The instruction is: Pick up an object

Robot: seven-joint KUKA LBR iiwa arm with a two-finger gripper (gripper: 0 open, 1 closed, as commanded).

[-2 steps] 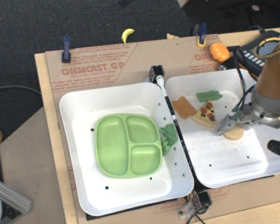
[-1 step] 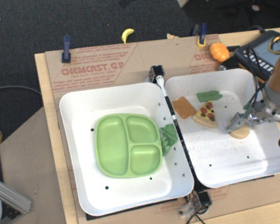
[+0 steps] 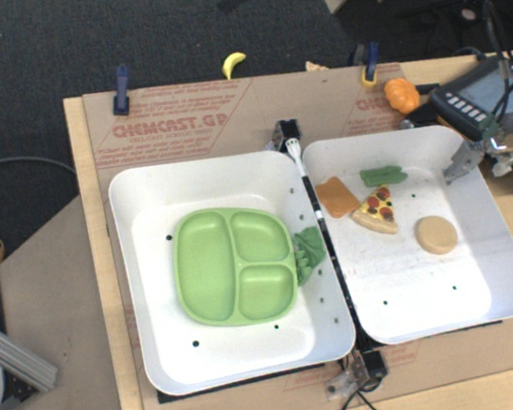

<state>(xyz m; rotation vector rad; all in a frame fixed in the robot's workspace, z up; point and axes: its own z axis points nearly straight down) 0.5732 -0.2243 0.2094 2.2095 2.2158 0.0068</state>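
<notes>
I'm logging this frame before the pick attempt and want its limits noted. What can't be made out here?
- Gripper: small and blurred at the right bin's far right rim in the camera view; finger state unreadable.
- Arm: cut off by the frame's right edge.
- Green leafy item: partly tucked against the green divided plate, full shape hidden.
- Pizza slice: toppings too small to identify.

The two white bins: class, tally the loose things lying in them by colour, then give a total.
Green: 3, the divided plate, leafy piece, flat piece
Brown or tan: 2, the toast-like slab, round biscuit
Mixed colours: 1, the pizza slice
Total: 6
</notes>
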